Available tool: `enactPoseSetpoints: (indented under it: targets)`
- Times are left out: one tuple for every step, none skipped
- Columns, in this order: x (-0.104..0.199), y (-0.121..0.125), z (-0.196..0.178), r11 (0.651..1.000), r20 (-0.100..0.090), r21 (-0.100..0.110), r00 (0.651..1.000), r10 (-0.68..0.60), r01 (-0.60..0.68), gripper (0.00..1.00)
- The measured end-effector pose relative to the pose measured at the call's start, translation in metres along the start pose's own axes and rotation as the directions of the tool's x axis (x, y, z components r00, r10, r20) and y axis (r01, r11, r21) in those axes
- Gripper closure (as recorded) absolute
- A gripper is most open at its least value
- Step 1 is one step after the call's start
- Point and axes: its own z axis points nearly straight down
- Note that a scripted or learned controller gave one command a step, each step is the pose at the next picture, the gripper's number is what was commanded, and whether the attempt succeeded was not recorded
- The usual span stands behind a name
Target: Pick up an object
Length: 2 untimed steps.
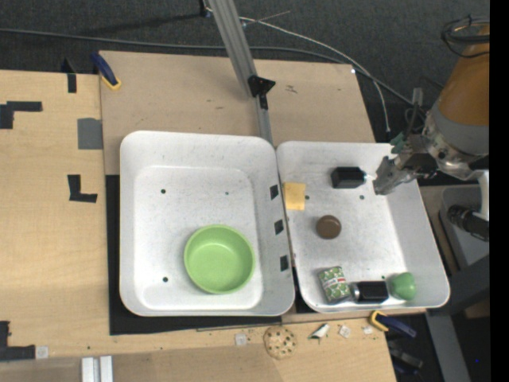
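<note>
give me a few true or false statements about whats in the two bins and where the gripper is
1. The green bowl sits in the left bin. True.
2. The gripper hangs over the left bin. False: it is at the upper right part of the right bin, beside the black block.
3. The brown round object lies in the right bin. True.
4. The yellow block sits inside the green bowl. False: it lies at the right bin's left edge.
5. The green ball is in the right bin's near right corner. True.
</note>
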Motion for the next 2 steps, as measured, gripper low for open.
enactPoseSetpoints:
  targets:
    - [0.000,0.000,0.000,1.000,0.000,0.000,1.000,0.000,0.000,0.00]
    - [0.001,-0.005,0.066,1.000,0.000,0.005,1.000,0.001,-0.001,0.00]
